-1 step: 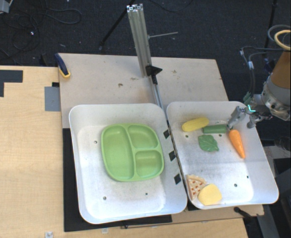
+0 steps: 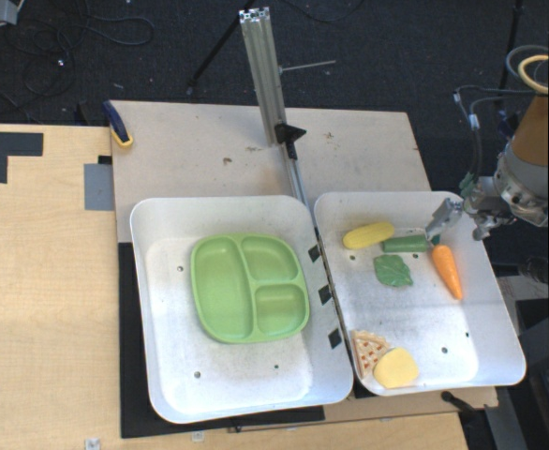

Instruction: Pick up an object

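The gripper [image 2: 464,219] hangs over the right bin [image 2: 499,345] at its 1 o'clock corner, fingers spread and holding nothing; judged to be the approach step, with no object picked yet. The nearest candidates are the carrot [image 2: 447,270], just beside it at 7 o'clock, and the green stick [image 2: 406,244], at 9 o'clock beside the yellow piece [image 2: 368,235]. The next move calls for centring over one item, descending and closing.

The bench [image 2: 209,148] carries two shallow white bins side by side along its front edge, the left bin [image 2: 162,364] and the right bin [image 2: 481,345], while a blue and yellow tool [image 2: 118,126] lies at its back left corner.
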{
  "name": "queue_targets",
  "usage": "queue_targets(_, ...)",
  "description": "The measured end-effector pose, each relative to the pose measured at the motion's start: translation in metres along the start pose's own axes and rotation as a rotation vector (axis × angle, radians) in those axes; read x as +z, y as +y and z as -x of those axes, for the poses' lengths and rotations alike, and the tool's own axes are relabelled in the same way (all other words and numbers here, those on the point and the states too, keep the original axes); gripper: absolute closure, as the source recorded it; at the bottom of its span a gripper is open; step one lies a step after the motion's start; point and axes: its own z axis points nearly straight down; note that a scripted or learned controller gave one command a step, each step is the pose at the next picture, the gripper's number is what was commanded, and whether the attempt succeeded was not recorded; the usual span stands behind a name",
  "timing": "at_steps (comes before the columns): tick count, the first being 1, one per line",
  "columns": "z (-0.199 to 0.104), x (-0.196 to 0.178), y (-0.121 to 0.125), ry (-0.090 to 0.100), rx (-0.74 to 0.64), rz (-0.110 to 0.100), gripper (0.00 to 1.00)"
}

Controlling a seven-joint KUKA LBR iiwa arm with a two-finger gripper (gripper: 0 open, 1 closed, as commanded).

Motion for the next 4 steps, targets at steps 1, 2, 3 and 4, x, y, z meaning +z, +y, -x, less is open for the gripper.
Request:
queue_targets(1,-0.004,0.044,0.003,0.001,-0.004,-0.005,0.00)
queue_targets(2,-0.003,0.096,0.014,0.001,-0.005,-0.001,0.00)
queue_targets(3,-0.008,0.102,0.019,0.006,-0.007,0.013,0.00)
queue_targets(4,-0.006,0.097,0.016,0.002,-0.009,0.006,1.00)
